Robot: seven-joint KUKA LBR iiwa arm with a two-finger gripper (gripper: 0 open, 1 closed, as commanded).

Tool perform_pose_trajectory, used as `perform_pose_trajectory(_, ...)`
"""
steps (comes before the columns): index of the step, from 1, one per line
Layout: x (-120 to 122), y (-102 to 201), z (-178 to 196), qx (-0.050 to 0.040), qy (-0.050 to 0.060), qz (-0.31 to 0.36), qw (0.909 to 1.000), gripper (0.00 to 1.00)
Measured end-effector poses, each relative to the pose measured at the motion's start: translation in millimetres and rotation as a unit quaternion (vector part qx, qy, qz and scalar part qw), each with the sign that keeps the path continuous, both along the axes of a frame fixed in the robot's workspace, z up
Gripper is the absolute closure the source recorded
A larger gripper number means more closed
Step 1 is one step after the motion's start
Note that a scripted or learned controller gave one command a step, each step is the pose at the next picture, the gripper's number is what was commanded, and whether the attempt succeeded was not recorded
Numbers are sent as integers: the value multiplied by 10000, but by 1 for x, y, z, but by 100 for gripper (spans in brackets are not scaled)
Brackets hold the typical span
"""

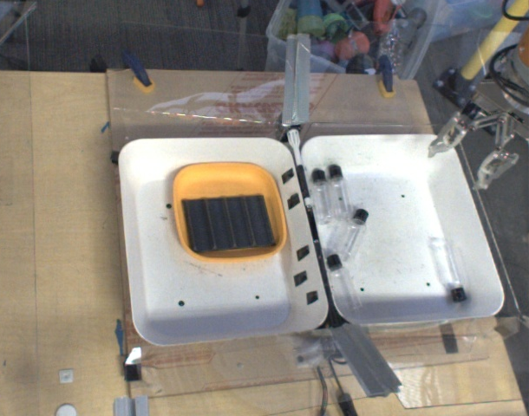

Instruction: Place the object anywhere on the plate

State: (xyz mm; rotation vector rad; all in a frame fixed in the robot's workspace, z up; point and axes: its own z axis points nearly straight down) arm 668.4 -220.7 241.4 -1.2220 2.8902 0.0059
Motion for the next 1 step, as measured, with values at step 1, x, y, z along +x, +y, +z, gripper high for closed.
perform_pose_trajectory(1, 0, 0, -7, 2, -6, 1641, 9864, 0)
